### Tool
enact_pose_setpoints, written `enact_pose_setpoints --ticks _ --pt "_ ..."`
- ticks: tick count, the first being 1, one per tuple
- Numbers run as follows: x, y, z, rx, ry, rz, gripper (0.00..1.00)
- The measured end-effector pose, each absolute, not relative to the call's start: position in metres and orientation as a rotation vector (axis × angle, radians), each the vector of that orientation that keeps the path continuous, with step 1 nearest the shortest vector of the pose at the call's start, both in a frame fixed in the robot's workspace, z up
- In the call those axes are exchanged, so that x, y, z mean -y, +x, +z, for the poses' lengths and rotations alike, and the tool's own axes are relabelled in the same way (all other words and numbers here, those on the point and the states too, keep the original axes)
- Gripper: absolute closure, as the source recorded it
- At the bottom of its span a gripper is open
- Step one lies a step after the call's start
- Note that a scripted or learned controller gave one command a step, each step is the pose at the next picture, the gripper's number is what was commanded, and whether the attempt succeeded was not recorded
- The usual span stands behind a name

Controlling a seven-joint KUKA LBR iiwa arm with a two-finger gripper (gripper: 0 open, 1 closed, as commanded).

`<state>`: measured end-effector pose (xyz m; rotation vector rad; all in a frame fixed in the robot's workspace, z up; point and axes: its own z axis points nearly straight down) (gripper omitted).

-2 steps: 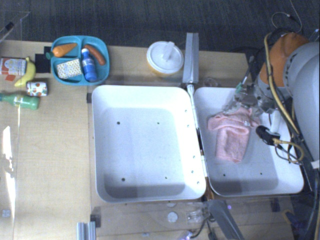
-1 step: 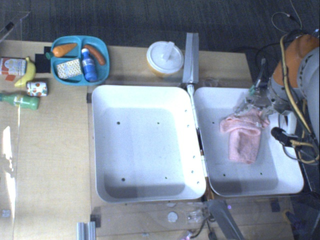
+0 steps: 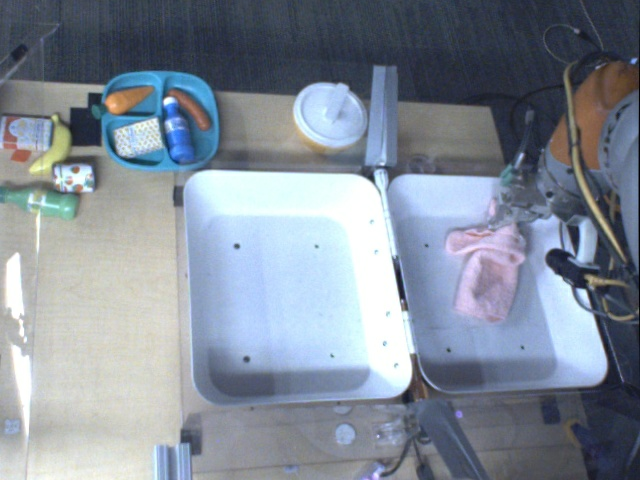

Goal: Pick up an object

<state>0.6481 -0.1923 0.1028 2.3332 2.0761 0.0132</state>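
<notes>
A pink cloth lies crumpled in the right bin, toward its far right part, and its upper end rises to the jaws of the arm that reaches in from the right; whether the jaws are spread or pinching the cloth I cannot tell. The left bin sits just beside it on the surface, where a blue tray of toy food and a white lidded cup stand along the far edge
</notes>
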Motion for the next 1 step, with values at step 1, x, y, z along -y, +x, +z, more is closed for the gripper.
enact_pose_setpoints --ticks 1 --pt "0.1438 0.6647 0.1946 -2.352 2.075 0.004 1.00"
